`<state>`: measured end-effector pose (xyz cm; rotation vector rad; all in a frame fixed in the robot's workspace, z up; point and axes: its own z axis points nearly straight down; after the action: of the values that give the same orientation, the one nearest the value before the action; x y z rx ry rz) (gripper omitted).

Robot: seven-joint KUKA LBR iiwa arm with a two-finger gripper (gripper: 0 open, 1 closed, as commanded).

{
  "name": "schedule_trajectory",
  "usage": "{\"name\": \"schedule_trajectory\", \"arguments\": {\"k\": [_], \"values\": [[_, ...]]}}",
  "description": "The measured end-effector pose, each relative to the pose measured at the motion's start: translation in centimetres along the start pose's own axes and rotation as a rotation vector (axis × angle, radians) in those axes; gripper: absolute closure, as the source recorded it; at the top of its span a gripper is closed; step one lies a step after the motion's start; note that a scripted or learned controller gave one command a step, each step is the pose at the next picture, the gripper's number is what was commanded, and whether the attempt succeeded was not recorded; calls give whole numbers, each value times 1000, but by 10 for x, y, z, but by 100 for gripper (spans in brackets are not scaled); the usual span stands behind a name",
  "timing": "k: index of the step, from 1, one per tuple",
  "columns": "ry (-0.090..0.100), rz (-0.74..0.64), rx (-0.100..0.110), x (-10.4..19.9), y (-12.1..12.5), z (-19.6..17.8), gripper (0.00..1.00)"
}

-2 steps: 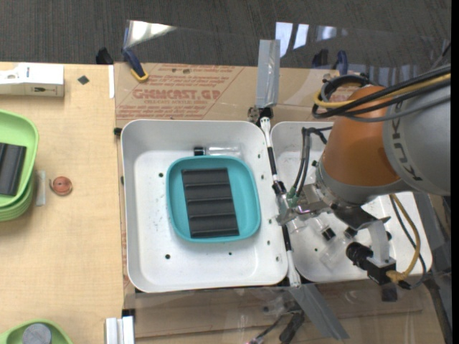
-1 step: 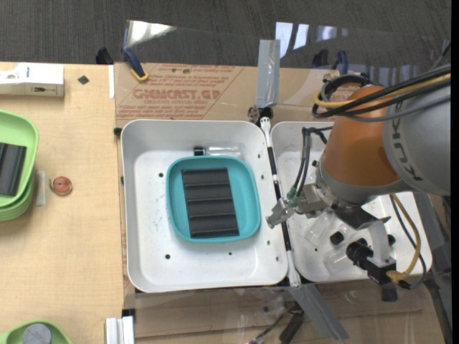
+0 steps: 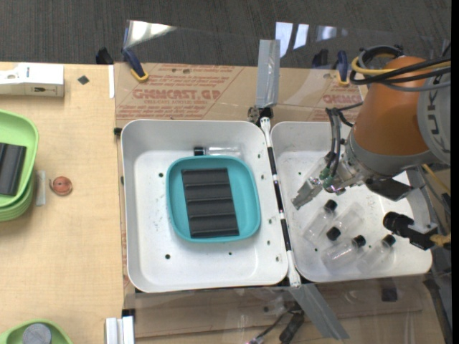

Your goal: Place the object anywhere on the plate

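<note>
A teal square plate [image 3: 247,192] lies in the left bin [image 3: 143,213], and a black ridged insert [image 3: 209,203] covers its middle. Just behind the plate rests a clear vial with a black cap [image 3: 215,150]. Several more clear vials with black caps [image 3: 333,233] are scattered over the floor of the right bin [image 3: 373,267]. My gripper [image 3: 304,196] hangs over the left part of the right bin, tilted down and to the left, close to the divider between the bins. The nearest vial [image 3: 330,207] lies a little to its right. I see nothing between its tips.
The grey and orange arm [image 3: 391,120] covers the right bin's back right part, with cables trailing off it. A green tray [image 3: 14,167], a small round red piece [image 3: 62,185] and a white box [image 3: 32,81] sit on the wooden bench to the left.
</note>
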<state>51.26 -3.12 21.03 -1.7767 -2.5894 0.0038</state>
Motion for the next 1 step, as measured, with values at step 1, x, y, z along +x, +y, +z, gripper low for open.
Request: {"name": "schedule_trajectory", "arguments": {"k": [1], "values": [[-1,25,-1,-60,-7,-43,0]]}}
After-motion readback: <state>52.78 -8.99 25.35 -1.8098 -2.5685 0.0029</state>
